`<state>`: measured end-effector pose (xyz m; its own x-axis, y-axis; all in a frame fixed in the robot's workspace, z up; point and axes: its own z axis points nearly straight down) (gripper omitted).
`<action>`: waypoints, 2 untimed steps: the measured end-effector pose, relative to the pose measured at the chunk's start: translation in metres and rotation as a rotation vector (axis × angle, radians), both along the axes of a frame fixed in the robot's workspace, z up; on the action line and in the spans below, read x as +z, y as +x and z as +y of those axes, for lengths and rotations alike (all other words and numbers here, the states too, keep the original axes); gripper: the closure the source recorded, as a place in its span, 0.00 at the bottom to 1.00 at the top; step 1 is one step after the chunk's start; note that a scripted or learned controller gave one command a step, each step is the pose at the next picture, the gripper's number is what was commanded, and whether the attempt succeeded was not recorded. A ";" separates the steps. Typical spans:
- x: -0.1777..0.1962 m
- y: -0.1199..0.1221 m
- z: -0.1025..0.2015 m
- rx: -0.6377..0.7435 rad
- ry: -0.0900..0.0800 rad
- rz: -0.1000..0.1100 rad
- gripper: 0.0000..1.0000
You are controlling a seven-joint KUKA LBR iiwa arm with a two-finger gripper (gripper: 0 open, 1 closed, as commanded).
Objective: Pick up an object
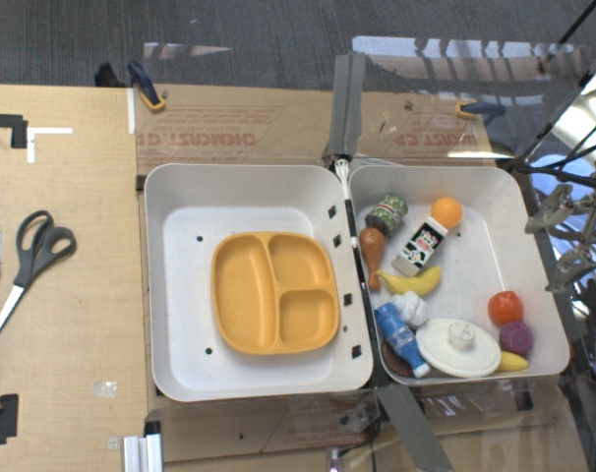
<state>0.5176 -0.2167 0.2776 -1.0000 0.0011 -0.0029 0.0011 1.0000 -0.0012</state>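
We look down on a wooden counter bearing two shallow white bins side by side. The left bin holds a yellow divided plate. The right bin holds the candidates for picking: a small milk carton lying tilted, an orange ball, a banana, a drumstick, a green can, a blue bottle, a white lid, a tomato and a purple fruit. Scissors lie well apart, at the left. We cannot tell how the pincer stands (nothing here lets us judge it). The risk, we judge, is crowding: the banana, bottle and lid touch, so a grasp could nudge neighbours or close on two things, and the round fruits near the wall could roll away.
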 end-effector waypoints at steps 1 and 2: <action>-0.154 0.118 -0.005 -0.084 0.000 -0.003 0.00; -0.182 0.138 0.046 -0.227 0.001 -0.004 0.00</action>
<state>0.6555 -0.1711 0.0951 -0.9741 0.2259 -0.0068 0.2259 0.9741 -0.0002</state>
